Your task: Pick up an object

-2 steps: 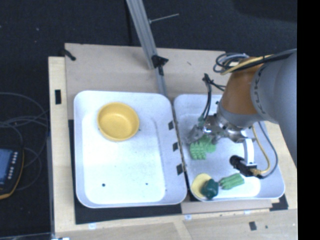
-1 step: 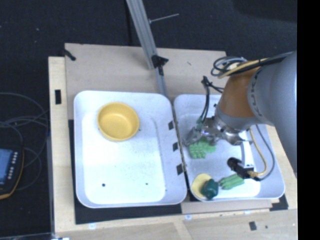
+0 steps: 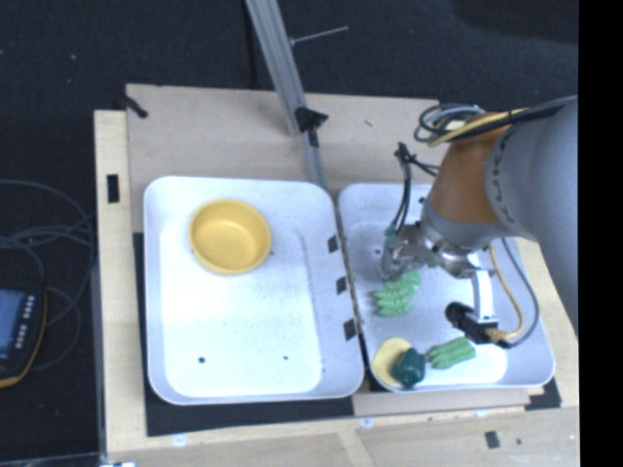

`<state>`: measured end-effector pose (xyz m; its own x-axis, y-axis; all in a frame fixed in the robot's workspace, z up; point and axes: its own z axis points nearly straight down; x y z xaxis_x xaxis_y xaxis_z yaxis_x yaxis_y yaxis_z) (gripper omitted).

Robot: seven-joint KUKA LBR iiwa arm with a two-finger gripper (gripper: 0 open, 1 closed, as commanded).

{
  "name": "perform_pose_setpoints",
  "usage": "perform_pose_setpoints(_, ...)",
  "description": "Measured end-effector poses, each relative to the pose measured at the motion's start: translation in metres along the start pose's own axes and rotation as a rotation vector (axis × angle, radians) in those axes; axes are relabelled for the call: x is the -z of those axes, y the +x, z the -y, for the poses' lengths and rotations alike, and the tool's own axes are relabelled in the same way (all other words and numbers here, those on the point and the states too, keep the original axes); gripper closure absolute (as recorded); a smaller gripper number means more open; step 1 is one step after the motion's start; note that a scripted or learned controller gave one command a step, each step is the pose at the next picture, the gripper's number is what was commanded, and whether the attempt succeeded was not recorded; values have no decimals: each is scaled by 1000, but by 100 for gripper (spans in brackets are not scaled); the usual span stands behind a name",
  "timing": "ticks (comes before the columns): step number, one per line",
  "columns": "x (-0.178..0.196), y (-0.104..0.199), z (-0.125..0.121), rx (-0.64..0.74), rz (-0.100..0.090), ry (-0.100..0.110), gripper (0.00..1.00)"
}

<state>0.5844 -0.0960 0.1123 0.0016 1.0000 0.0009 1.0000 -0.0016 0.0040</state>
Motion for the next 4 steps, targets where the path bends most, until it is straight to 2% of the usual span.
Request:
perform_pose_setpoints(1, 61, -6, -4, 1, 1, -2, 100)
perform_pose_setpoints(2, 103, -6, -5, 2, 1, 0, 100)
perform_pose_setpoints(4, 127, 90, -10, 6, 0, 2, 100)
